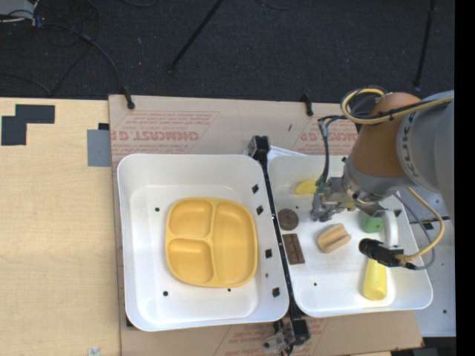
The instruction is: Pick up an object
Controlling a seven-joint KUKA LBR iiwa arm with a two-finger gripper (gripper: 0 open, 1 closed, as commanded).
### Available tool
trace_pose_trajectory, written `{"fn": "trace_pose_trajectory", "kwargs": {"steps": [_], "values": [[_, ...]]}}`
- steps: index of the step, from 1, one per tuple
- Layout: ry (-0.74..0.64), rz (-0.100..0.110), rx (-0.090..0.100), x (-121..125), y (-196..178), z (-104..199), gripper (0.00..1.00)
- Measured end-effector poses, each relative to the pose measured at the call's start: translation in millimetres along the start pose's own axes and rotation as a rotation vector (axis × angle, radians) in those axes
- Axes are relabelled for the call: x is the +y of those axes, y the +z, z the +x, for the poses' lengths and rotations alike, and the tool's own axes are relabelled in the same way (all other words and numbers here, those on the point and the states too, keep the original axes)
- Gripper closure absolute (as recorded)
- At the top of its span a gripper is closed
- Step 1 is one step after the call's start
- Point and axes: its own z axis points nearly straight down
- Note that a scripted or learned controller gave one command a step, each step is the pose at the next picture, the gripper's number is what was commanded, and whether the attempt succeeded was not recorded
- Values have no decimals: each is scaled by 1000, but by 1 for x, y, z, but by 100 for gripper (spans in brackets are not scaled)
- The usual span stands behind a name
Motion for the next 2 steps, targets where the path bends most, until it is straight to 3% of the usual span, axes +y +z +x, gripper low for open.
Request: {"fn": "trace_pose_trajectory", "kwargs": {"steps": [1, 2], "values": [[-6, -4, 1, 3, -63, -2, 100], [-8, -3, 1, 3, -98, -3, 100]]}}
